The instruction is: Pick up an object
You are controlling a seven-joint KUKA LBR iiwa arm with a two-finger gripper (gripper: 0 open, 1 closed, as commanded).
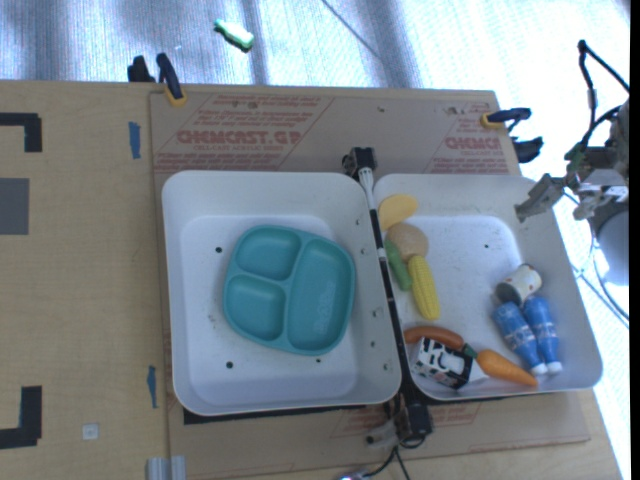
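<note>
The camera view looks down on a brown cardboard-covered tabletop (pixel 90 298) carrying two shallow white plastic bins. The left bin (pixel 190 268) holds a teal three-compartment plastic tray (pixel 290 290). The right bin (pixel 470 238) holds the candidates for picking. Along its left wall lie a yellow curved slice (pixel 398 208), a tan rounded toy (pixel 408 240) and a yellow toy corn cob (pixel 424 284) beside a green strip. Along the near wall lie a black-and-white patterned toy (pixel 440 358) and an orange toy carrot (pixel 505 368). Toward the right sit two blue bottle-shaped toys (pixel 528 334) side by side, with a small grey-and-white piece (pixel 518 284) just beyond them.

The grey metal gripper (pixel 545 196) hangs at the bin's far right corner, above the rim and well apart from every toy; whether the jaws are open or closed cannot be told.

A good attempt likely favours the corn cob or carrot, which lie fairly apart from their neighbours. The jaws should straddle the narrow width, centred along the length, and descend fully before closing. The paired bottles risk a double or glancing grip.
</note>
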